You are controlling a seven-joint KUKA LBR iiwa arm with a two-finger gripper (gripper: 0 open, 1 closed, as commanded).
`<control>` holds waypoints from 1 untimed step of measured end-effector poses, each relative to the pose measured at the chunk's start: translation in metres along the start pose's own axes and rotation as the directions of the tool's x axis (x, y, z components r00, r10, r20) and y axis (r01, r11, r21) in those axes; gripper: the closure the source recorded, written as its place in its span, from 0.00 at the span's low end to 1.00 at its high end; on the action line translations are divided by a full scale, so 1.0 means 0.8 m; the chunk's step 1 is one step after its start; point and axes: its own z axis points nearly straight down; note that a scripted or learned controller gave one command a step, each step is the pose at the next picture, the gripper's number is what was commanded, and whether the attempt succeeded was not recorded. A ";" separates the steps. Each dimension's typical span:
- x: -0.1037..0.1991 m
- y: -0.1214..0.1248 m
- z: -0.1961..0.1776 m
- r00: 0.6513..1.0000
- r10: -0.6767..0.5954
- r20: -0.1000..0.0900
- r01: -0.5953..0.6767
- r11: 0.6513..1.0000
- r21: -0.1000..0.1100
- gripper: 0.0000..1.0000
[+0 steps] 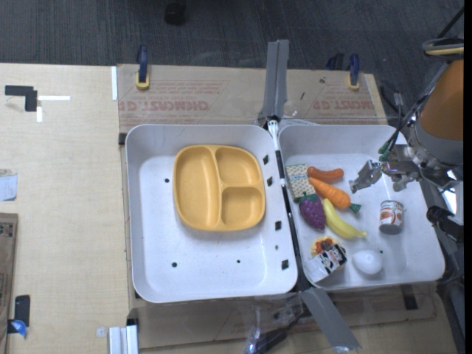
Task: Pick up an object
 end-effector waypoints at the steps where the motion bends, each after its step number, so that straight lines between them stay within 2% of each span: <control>1: 0.051 -0.024 0.132 0.976 -0.217 0.000 0.217 0.976 -0.001 0.00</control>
